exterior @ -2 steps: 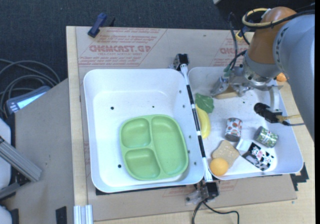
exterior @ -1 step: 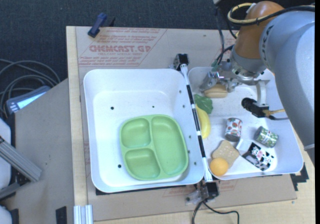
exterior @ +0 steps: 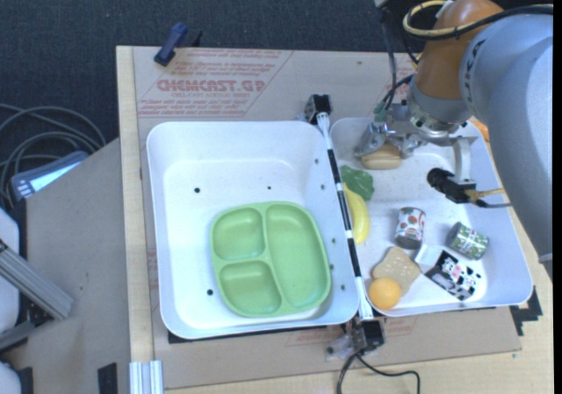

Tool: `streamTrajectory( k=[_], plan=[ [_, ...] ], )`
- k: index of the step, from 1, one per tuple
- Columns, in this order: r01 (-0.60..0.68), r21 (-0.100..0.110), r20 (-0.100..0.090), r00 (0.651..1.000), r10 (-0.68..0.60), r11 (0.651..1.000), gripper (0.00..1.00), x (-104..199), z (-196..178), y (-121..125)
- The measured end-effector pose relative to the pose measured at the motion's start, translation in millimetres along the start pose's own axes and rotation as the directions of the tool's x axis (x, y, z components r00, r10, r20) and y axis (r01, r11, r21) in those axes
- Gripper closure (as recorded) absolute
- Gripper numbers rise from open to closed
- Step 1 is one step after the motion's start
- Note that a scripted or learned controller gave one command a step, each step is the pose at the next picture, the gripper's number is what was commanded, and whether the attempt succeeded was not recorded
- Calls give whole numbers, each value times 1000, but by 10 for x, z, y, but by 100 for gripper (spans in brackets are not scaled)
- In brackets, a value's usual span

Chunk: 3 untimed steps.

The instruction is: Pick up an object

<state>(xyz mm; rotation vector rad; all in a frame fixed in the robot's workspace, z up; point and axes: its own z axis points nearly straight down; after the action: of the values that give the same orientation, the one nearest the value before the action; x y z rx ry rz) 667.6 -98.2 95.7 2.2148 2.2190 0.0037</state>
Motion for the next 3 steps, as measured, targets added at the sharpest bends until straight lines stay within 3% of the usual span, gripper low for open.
streamTrajectory(
  k=[1,2,3],
  plan=[
    [0,5,-4,1000,0,1000,100,447,-907,-574],
    [-2,8,-4,1000,2,1000,100,587,-1050,-1045],
    [-1,8,-4,1000,1,1000,100,1189,-1459,-1432]
  ],
)
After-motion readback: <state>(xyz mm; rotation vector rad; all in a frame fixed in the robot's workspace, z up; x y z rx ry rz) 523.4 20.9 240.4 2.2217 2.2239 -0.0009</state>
